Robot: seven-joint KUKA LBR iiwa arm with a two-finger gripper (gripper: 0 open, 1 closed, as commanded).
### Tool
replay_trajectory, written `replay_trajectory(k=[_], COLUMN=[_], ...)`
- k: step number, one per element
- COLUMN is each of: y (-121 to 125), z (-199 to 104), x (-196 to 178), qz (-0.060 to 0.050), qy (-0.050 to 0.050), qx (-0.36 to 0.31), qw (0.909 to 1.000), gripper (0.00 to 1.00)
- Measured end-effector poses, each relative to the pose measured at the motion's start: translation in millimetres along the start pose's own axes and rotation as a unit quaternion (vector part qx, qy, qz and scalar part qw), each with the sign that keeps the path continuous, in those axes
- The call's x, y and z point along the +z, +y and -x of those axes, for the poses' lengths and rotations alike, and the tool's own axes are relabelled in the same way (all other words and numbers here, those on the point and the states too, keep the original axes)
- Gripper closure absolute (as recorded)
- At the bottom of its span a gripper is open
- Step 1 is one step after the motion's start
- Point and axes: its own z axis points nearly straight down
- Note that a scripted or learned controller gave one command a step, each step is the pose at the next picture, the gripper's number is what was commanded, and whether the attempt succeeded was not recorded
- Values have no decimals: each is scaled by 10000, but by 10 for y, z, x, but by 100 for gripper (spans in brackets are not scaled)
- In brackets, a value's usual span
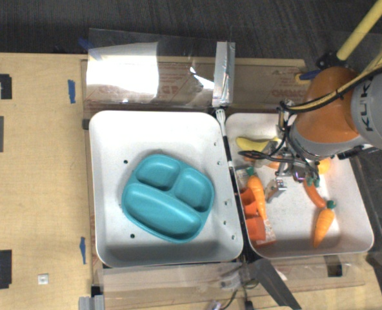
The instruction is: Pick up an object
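While I am hovering my gripper [282,185] over the shallow white right-hand bin [362,228] — finger state unclear — I am centring on one orange plastic carrot [256,196].

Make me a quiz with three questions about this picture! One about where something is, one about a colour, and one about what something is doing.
1. Where is the divided plate?
A. in the left bin
B. in the right bin
C. on the floor

2. What colour is that plate?
A. red
B. yellow
C. blue-green

3. How is the plate lying?
A. flipped upside down
B. flat, with its hollows facing up
C. standing on its edge

Answers:
1. A, since the plate rests on the white floor of the left bin, while the carrots lie in the right bin under the arm's gripper.
2. C, since it is turquoise against the white bin.
3. B, since all three hollows show from above.
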Motion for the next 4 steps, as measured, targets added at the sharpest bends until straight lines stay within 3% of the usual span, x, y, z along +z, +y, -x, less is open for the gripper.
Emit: replay_trajectory(k=[1,2,3,4], y=[-34,-430,-1104,-1314], z=[-549,64,-406,-637], x=[-12,-706,-51,-2], qz=[-4,-6,-5,-4], qy=[2,4,17,18], qx=[929,-716,-802,-1039], qw=[9957,9974,9968,9946], gripper=[0,0,0,0])
